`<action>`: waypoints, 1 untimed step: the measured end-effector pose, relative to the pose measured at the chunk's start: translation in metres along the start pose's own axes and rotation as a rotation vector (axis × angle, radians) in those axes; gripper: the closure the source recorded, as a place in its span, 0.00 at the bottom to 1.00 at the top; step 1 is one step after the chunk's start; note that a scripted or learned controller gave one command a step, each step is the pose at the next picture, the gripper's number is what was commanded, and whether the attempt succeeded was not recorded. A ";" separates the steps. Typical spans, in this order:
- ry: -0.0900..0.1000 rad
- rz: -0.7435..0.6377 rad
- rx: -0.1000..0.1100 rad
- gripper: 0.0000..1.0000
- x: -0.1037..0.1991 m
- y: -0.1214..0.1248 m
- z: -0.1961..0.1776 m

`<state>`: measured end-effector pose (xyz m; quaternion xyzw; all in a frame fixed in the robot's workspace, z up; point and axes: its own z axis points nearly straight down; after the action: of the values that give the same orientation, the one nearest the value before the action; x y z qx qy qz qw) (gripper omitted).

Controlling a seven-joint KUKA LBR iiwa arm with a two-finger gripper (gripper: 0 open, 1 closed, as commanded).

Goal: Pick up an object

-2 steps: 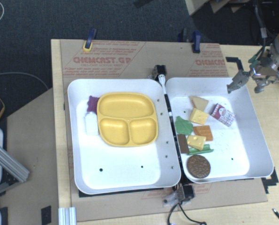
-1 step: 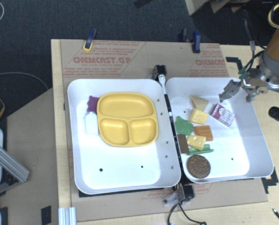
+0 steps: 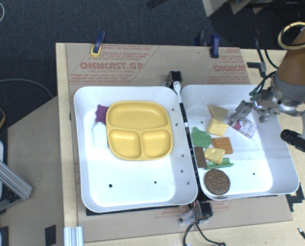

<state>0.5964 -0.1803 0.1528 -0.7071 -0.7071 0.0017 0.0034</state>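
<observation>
Underneath, brown board (image 3: 142, 60) on dark carpet (image 3: 49, 14); gripper (image 3: 243, 114) fingers spread, ungrasping

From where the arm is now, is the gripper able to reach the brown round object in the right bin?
Probably yes: the brown round object lies uncovered at the right bin's near edge.
</observation>
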 end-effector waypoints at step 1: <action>-0.002 -0.001 -0.005 0.00 -0.003 0.004 0.061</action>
<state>0.6000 -0.1834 0.0915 -0.7069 -0.7073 0.0007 0.0011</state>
